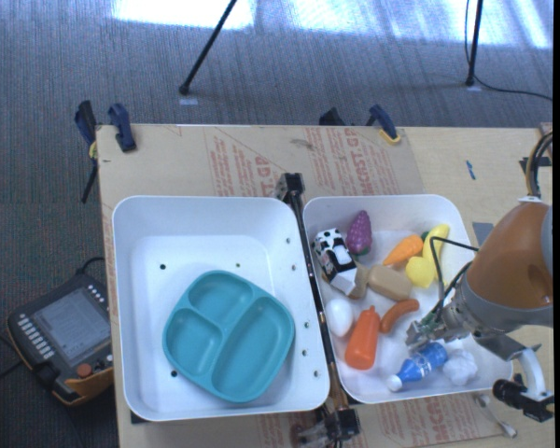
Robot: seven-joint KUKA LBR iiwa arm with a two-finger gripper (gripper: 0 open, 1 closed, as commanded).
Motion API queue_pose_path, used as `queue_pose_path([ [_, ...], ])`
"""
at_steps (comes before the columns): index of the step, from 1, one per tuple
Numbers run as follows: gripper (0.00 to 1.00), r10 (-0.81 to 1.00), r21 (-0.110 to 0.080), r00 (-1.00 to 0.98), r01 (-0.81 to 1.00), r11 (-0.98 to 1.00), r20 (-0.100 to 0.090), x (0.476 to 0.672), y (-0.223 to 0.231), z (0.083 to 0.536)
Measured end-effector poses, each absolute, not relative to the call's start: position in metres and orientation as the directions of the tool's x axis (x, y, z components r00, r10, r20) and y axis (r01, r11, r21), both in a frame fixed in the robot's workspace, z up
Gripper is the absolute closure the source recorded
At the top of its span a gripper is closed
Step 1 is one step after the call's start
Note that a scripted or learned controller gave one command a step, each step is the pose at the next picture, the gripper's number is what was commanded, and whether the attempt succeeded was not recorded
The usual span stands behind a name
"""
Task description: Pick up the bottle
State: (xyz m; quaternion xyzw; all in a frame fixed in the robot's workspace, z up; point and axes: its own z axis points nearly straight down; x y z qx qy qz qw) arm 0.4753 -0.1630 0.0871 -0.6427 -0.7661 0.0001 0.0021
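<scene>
Two bottles lie in the right bin (448,208). An orange bottle (362,338) rests near the bin's front left, its neck pointing to the back. A small blue bottle with a white cap (417,367) lies by the front wall. My gripper (427,329) hangs low over the bin, just above and behind the blue bottle and to the right of the orange one. The grey arm with its orange band (513,264) covers the bin's right side. I see nothing held in the gripper.
The right bin also holds a cow-patterned toy (333,253), a purple fruit (358,231), a carrot (403,248), yellow fruit (427,258), a tan block (387,282), a sausage (399,314), a white egg (340,316) and a white lump (461,369). A teal divided plate (229,334) lies in the left bin (140,222).
</scene>
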Motion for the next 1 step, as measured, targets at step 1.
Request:
queue_pose_path([
  [1, 1.0, 0.763, -0.001, -0.647, 0.763, 0.647, 0.004, 0.4754, -0.1207, 0.0873],
])
